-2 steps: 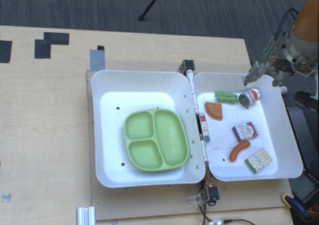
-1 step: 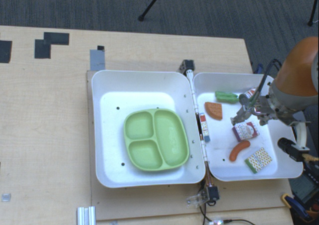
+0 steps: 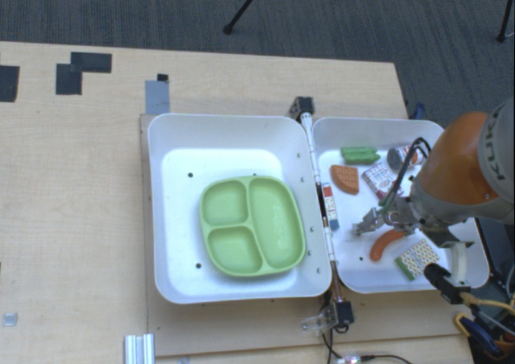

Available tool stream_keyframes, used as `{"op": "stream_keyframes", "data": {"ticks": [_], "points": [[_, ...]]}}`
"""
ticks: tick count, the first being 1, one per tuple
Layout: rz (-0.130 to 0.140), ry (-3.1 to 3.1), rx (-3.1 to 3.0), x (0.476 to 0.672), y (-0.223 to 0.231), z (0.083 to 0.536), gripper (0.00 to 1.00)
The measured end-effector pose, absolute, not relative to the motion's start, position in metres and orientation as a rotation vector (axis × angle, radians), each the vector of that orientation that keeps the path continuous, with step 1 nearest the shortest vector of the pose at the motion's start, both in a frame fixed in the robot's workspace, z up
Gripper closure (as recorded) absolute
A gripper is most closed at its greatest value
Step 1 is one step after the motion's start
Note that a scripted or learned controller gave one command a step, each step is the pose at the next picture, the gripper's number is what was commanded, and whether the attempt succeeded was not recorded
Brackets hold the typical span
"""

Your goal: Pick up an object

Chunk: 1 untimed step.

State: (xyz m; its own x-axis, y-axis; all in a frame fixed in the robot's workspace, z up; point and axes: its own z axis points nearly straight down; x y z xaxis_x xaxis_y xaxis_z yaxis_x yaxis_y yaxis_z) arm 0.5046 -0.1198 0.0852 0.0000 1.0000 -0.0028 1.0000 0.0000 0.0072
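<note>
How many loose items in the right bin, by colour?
Green: 1, a block
Orange: 2, a wedge and a long piece
Patterned packets: 2, and
Total: 5 seen; the arm may hide more.

Two bins are sitting side by side on the tabletop [image 3: 72,193], their inner walls touching. The left bin [image 3: 173,193] is holding a divided tray [image 3: 253,225] toward its right and near side. In the right bin [image 3: 342,270], a wedge [image 3: 346,179] is lying far left, a bar [image 3: 359,155] behind it, a packet [image 3: 377,179] to its right. A sausage [image 3: 385,243] is lying nearer, a patterned card [image 3: 417,258] just right of it. The gripper [image 3: 375,221] is hanging just behind the sausage, the arm [image 3: 459,169] reaching over the bin's right side
</note>
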Motion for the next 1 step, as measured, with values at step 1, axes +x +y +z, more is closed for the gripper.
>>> {"op": "stream_keyframes", "data": {"ticks": [1], "points": [[0.008,2.218,2.213,0.5065,-0.1190,0.0940,1.00]]}}
